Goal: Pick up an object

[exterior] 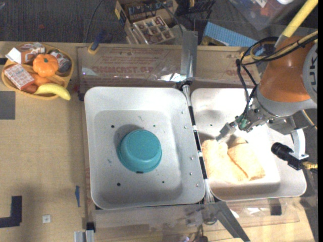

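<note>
A teal bowl lies upside down in the middle of the left bin. In the right bin a pale yellow cloth-like object lies crumpled at the front left, with a tan slab like a slice of bread resting on its right side. My gripper hangs over the right bin, its grey fingers pointing down-left and ending just above the back edge of the yellow cloth and tan slab. Nothing shows between the fingers.
A yellow dish with a toy pumpkin, banana and small boxes sits at the far left of the bench. Cardboard and a plastic sheet lie behind the bins. The arm's orange band and cables hang over the right bin's back right.
</note>
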Controlling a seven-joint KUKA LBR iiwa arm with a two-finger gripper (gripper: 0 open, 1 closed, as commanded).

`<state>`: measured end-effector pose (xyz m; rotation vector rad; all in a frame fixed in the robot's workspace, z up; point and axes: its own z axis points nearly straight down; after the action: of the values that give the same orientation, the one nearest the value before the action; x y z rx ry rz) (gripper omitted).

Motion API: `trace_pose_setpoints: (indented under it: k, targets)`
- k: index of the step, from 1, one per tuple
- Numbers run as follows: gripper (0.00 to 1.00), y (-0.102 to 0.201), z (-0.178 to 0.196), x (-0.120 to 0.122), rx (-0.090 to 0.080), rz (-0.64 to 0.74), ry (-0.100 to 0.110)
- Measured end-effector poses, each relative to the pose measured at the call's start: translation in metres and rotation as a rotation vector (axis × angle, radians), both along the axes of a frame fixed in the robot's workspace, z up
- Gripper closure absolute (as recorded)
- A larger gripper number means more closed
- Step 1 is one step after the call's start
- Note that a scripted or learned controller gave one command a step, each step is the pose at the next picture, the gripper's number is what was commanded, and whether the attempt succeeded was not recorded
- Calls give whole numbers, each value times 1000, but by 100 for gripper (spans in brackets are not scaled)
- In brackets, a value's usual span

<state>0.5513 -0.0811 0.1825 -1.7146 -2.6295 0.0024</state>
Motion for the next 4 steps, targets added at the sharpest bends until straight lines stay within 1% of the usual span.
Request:
trace_pose_setpoints:
  k: [1, 2, 3, 4]
  targets:
    - [0, -48, -94, -17, 1, -97, -11]
    - [0, -65, -56, -7, 0, -82, 0]
    - [0, -64, -66, -51, 1, -201, 4]
    - [0, -53, -92, -52, -3, -119, -12]
